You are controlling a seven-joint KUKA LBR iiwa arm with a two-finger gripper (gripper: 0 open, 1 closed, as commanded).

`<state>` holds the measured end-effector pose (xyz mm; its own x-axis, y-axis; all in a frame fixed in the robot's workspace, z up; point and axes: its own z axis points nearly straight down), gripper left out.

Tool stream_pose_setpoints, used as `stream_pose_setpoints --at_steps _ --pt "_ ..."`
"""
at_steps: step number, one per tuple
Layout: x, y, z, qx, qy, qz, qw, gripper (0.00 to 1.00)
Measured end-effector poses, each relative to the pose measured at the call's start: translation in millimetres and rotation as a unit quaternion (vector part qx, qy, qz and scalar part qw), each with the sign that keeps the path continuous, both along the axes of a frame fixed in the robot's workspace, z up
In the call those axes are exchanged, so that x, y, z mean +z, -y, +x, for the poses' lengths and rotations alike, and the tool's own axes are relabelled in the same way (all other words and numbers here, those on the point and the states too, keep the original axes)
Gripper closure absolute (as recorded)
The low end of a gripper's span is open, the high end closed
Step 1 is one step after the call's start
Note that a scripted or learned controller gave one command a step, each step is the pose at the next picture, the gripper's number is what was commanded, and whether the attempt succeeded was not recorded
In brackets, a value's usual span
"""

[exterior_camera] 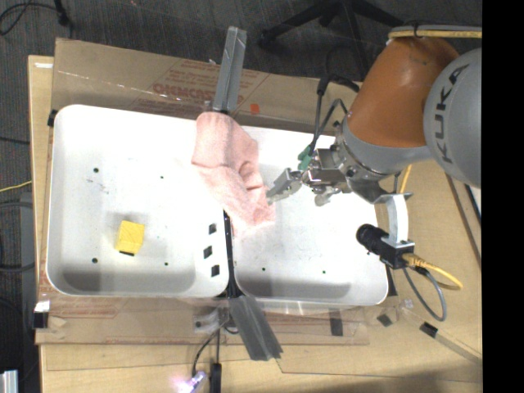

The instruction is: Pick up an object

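gripper [278, 188] low over right white plastic bin [360, 281], fingers state I cannot tell | crumpled pink cloth [233, 166] draped over wall between bins, just beside gripper, likely target | small yellow foam block [130, 237] in left bin, well apart

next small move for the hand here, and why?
Probably ease the hand a little further left and down onto the pink cloth. It sits in the right bin at the cloth's edge, with no cloth visibly between its fingertips; the yellow block lies far off in the left bin.

The pink cloth [232, 170] hides part of the bins' shared rim.
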<state>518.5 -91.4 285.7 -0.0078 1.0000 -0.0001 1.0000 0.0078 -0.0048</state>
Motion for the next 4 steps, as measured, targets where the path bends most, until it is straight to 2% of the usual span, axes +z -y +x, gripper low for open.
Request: stream_pose_setpoints --at_steps 1,2,3,4 --pt "-110.7 26.2 28.8 0.046 0.000 0.0002 0.9989 0.00" --pt "-193.6 37.5 78.8 0.094 0.003 -0.0010 0.9956 0.00" --pt "-183.7 37.4 78.9 0.096 0.002 -0.0009 0.9954 1.00" --pt "-92.6 -50.3 127.2 0.050 0.002 -0.0001 0.9987 1.00"
